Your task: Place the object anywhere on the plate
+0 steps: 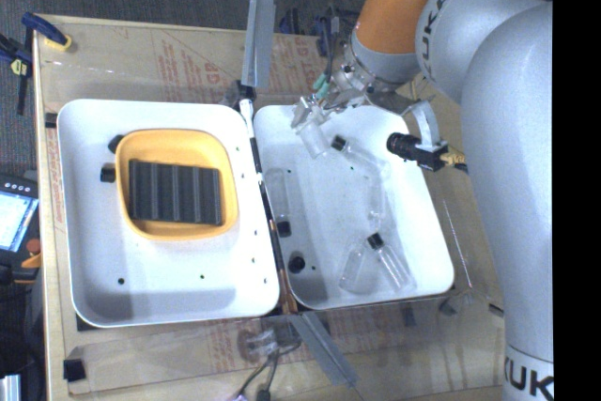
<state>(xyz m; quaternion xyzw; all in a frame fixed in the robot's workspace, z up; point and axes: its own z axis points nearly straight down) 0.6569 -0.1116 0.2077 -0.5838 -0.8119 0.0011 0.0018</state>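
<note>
The gripper [317, 113] hangs over the far left corner of the right bin [427, 263], below the arm's [488, 61] orange band [399, 5]; its pale fingers blend with the white bin floor, and whether they are open or closed cannot be told. No object can be seen between them. The letters "KUKA" run along the grey housing beside the orange band, partly foreshortened, and "KU" shows again on the arm's base at the lower right, cut off by the picture edge. Faint red printing marks the wooden bench [141, 52] above and below the bins but is too small to read. The arm enters from the right, bends over the right bin and tilts its wrist down and to the left. Clear bottles [376, 263] with dark caps lie on the floor of the right bin, near its front; being transparent, their outlines are hard to trace, and their number cannot be fixed. A further clear item [338, 146] lies just beside the gripper. The left bin [84, 277] holds the yellow plate [176, 183], with a dark ribbed insert [178, 191] lying on its centre. A blue clamp [45, 28] grips the bench's far left corner, and a small screen [14, 216] is cut off at the left edge.
</note>
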